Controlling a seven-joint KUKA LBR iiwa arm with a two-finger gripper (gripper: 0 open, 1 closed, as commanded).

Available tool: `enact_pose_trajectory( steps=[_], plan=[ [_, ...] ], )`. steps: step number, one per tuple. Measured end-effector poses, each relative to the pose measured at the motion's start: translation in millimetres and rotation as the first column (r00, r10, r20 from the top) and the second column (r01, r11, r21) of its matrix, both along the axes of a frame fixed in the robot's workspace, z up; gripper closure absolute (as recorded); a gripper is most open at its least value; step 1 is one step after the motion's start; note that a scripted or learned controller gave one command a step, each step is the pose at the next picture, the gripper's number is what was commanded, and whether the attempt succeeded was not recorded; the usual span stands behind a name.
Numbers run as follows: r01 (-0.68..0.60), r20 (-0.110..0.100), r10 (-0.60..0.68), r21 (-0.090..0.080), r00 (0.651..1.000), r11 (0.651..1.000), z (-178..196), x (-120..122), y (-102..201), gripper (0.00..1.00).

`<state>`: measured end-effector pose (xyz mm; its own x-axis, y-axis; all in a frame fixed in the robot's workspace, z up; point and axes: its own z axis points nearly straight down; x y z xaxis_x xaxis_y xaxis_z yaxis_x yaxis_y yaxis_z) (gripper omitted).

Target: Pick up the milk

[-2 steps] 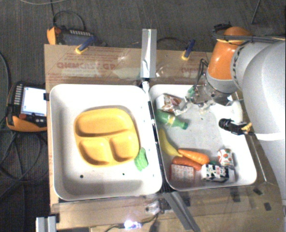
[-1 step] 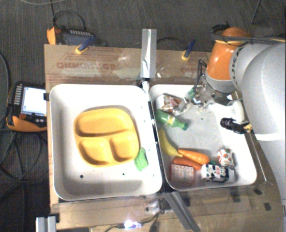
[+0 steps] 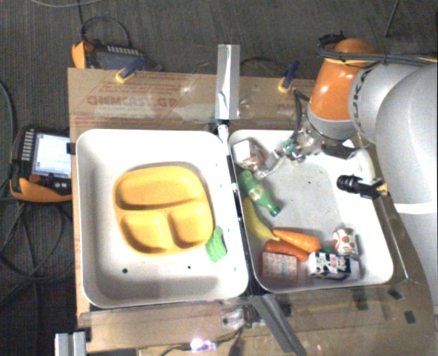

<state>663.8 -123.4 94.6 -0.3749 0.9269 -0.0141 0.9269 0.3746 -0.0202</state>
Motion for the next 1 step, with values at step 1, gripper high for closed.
enact_pose_trajectory(
  steps=[1],
  plan=[
    [0.036,0.000,-0.036,0.001,0.999,0.999,-4.2,0.0,2.2,0.00]
  ],
)
